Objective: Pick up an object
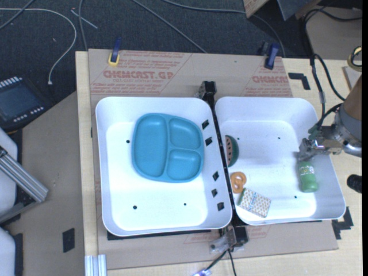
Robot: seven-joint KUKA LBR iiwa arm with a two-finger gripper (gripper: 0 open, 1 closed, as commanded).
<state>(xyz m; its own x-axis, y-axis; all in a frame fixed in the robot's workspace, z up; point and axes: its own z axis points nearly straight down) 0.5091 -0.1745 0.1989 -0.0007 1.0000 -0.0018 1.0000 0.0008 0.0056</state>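
Observation:
A small green bottle (309,177) lies near the right wall of the right bin (270,125). My gripper (305,152) hangs just above the bottle's upper end, reaching in from the right; whether it touches the bottle I cannot tell. A watermelon slice (231,150) rests against the bin's left wall. An orange pretzel-shaped ring (238,181) lies below it, and a patterned packet (255,203) sits at the bin's front.
The left bin (115,171) holds a blue divided plate (168,147) in its upper half. A black divider with clips (214,154) runs between the bins. Cables trail across the dark floor beyond the bench.

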